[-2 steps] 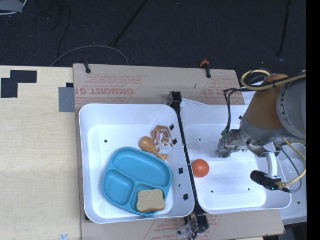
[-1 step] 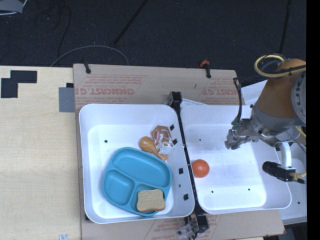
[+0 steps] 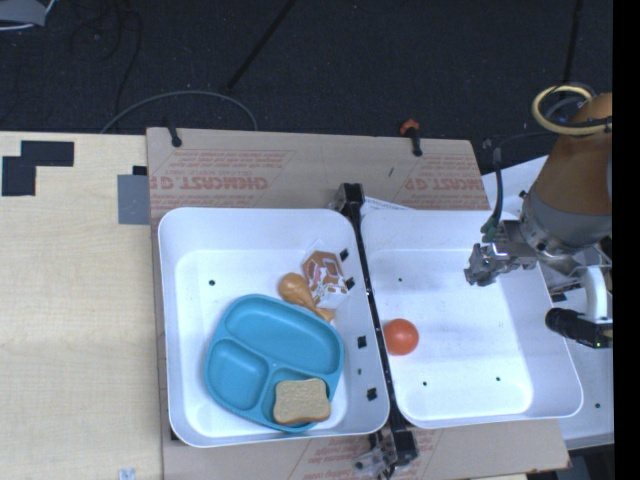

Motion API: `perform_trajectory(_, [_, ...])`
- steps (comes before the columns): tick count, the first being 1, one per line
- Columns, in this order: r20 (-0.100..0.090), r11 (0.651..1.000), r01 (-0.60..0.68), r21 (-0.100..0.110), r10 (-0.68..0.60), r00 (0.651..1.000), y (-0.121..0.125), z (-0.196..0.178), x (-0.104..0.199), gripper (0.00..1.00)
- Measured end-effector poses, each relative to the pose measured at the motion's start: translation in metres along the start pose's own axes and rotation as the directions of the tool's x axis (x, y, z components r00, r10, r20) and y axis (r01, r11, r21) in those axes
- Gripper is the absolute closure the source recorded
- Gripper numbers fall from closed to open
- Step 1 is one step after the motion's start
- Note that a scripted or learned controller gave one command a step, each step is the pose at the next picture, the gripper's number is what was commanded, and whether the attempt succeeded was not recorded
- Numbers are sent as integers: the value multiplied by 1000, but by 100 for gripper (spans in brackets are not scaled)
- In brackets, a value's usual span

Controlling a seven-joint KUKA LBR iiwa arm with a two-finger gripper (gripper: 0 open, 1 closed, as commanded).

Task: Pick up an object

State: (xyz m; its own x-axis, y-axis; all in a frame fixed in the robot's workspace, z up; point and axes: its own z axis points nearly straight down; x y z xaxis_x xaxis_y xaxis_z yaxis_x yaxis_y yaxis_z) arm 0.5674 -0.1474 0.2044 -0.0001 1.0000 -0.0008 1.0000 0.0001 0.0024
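Note:
In the right bin [image 3: 455, 408] a small orange-red ball [image 3: 401, 336] lies near the left wall. My gripper [image 3: 483, 268] hangs over the right bin's upper right part, well to the right of and above the ball, with nothing visibly held. The left bin [image 3: 180, 268] holds a blue divided tray [image 3: 262, 353] with a slice of bread [image 3: 301, 401] in its lower compartment. Beside the tray's top edge lie a tan drumstick-shaped toy [image 3: 299, 291] and a brown-and-white wrapped item [image 3: 324, 272].
A black divider [image 3: 366, 308] runs between the two bins. The arm [image 3: 575, 183] with its orange band enters from the right above the right bin's edge. Cardboard [image 3: 300, 173] lies under the bins, and a wooden table surface [image 3: 70, 298] extends to the left.

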Motion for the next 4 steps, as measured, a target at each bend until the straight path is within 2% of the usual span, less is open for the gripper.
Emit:
perform_trajectory(1, [0, 1000, 1, 0, -1, 1000, 1, -42, -1, 100])
perform_trajectory(2, [-3, 1000, 4, 5, -4, 1000, -11, -47, 43, 100])
perform_trajectory(3, [-3, 1000, 3, 8, -3, 1000, -25, -34, 86, 100])
perform_trajectory(4, [-3, 1000, 4, 8, -4, 1000, -42, -37, 145, 100])
